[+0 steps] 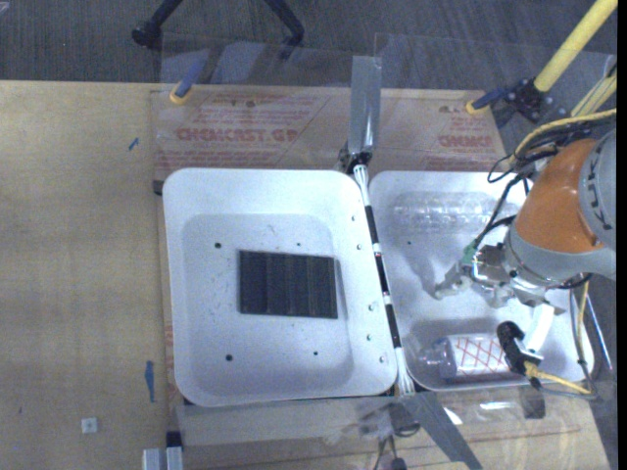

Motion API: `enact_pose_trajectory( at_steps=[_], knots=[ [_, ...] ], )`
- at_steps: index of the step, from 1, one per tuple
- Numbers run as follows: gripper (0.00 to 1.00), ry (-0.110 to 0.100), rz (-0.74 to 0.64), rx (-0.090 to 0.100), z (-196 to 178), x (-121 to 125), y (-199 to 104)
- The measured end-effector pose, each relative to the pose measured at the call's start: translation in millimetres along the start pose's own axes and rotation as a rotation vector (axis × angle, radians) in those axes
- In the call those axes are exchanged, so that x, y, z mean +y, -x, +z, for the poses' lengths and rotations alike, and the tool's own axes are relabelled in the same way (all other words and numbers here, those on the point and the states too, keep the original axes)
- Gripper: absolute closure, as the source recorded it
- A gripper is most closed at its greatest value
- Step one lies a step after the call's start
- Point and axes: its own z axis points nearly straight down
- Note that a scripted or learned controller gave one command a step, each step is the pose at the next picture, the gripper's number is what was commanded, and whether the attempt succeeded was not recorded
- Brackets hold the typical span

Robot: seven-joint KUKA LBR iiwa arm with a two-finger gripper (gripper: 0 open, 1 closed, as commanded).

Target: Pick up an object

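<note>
Over the right bin my arm reaches in from the right side, grey with the orange band above the wrist, and my gripper points to the left, low above the middle of the bin's floor. Whether the gripper is spread or pressed together I cannot tell, because this part is small and pale against the white plastic, and I see nothing that is clearly between its ends. At the far side of this same bin lies a clear plastic bottle on its side, long from left to right; it is transparent with fine ribs, so it looks almost like the bin under it. My gripper is near this bottle but apart from it, on the near side of it. At the near edge of the right bin lies a small box, white with a pattern of thin red crossing lines, and its left end is darker and grey. It lies flat, a little tilted, just beside the near wall, and it is also apart from my gripper. A black part with a yellow cable hangs from my wrist close to the right end of this box. The left bin holds a dark rectangular panel with vertical stripes, flat in the middle of its floor, well apart from my arm.
</note>
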Motion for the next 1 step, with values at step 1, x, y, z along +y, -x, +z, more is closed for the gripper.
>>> enact_pose_trajectory(
  at_steps=[1],
  knots=[
    [0.00,-0.005,-0.050,0.001,-25.3,25.7,70.0]
  ],
)
